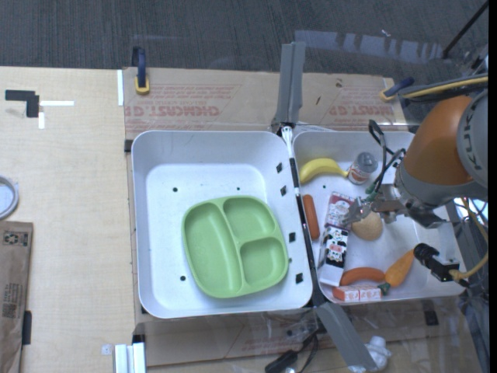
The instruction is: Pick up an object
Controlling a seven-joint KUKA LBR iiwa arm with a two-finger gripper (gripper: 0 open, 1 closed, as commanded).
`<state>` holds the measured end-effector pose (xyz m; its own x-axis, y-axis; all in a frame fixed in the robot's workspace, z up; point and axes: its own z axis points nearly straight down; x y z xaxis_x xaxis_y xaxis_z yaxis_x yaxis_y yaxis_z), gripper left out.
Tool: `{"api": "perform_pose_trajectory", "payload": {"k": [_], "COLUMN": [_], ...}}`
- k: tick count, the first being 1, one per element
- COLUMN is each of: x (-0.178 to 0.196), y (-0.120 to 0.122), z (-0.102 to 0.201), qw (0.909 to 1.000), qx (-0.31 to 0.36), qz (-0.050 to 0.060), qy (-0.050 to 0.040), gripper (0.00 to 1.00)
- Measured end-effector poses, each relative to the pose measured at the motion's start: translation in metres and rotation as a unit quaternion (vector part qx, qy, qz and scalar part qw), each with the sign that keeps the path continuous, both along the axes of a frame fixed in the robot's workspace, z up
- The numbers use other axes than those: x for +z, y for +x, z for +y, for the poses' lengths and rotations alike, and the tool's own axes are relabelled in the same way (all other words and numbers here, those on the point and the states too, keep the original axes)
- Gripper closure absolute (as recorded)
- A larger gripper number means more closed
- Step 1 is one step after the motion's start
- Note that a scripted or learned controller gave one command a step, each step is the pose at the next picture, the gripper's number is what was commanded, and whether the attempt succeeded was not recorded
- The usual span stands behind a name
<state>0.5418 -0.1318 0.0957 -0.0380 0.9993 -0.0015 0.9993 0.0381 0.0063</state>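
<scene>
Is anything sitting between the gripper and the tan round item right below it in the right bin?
Nothing visible does. The gripper hangs right at the tan round item, and the red packet and cow-print carton lie beside it, to the view's left.

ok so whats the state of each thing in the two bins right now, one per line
green divided plate: flat, upright, in left bin
banana: lying at back of right bin
small jar: standing beside banana
hot dog: lying along the divider wall
carrot: lying near front
gripper: low over the tan round item
</scene>
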Motion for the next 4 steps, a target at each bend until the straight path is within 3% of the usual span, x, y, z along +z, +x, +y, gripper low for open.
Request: {"api": "perform_pose_trajectory", "payload": {"k": [1,2,3,4], "x": [0.001,0.001,0.012,0.131], "y": [0.120,0.120,0.121,0.118], "z": [0.003,-0.052,-0.051,0.082], "qw": [0.9990,0.9985,0.9986,0.9912], "qx": [0.044,-0.054,-0.052,-0.132], "qz": [-0.002,-0.001,-0.003,0.003], "qy": [-0.0010,-0.0009,-0.0018,0.0006], "gripper": [0.00,0.00,1.00,1.00]}}
